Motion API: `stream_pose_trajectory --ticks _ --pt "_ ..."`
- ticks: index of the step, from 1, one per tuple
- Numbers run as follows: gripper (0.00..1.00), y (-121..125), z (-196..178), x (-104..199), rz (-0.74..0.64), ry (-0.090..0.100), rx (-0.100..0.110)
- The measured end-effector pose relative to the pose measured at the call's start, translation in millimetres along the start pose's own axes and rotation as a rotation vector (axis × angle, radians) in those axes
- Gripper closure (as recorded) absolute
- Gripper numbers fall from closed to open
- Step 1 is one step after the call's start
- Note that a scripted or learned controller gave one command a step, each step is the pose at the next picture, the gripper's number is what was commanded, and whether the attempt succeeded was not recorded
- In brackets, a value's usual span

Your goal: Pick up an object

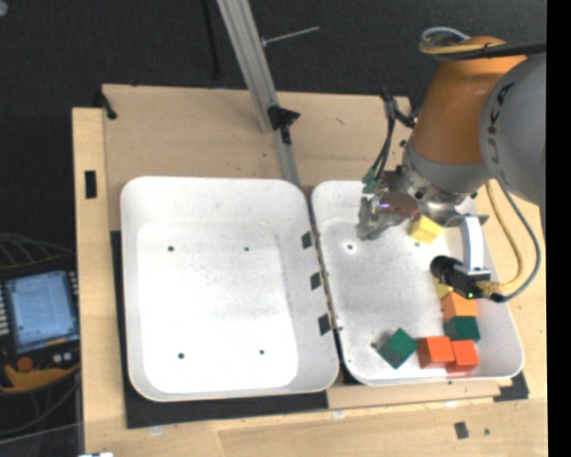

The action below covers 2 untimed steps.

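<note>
The end effector (373, 219) hangs over the right white plastic bin (381, 284); its opening cannot be determined. The small yellow block (424, 228) lies just beside it, arm-side. Centre over the block before descending

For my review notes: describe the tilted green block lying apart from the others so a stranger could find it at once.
Look at the right bin, the one the hand has reached into, and go to its near edge. There a cluster of orange blocks lies, and the green block is just left of it. It is dark green, turned cornerwise, and the leftmost block in that bin.
</note>
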<state>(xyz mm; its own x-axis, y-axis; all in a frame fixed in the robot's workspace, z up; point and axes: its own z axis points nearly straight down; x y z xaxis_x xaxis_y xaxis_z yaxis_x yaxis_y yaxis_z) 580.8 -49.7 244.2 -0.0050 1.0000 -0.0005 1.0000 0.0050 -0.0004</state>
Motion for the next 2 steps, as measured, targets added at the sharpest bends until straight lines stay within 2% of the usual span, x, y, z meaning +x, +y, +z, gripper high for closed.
stream_pose_trajectory --ticks 1,2 --pt "1.0 16.5 11.4 52.1 -0.001 0.0 -0.002" --pt "1.0 30.0 7.5 112.2 -0.003 0.002 -0.002"
